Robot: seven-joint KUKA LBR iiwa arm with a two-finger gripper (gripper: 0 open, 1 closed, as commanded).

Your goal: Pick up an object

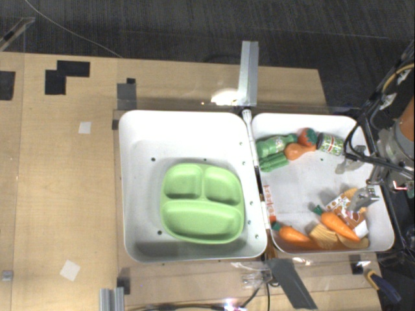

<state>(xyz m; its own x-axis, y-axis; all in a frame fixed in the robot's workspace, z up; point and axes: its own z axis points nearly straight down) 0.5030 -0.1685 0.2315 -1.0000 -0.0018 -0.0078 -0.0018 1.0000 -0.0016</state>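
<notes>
No lettering can be made out; red print on the divider [266, 203] between the bins and the label on a small bottle [331, 145] are too blurred.

Robotics lab or test cell, not a home. Light wooden table [58, 193] carried two shallow white bins [139, 173] fixed side by side, with aluminium framing posts [249, 70] at the seam. Black marker patches [65, 75] were stuck on the tabletop. Dark carpet [194, 11] with a loose cable lay beyond. Toy food [337, 225] and a green divided plate [202, 203] served as test props.
</notes>
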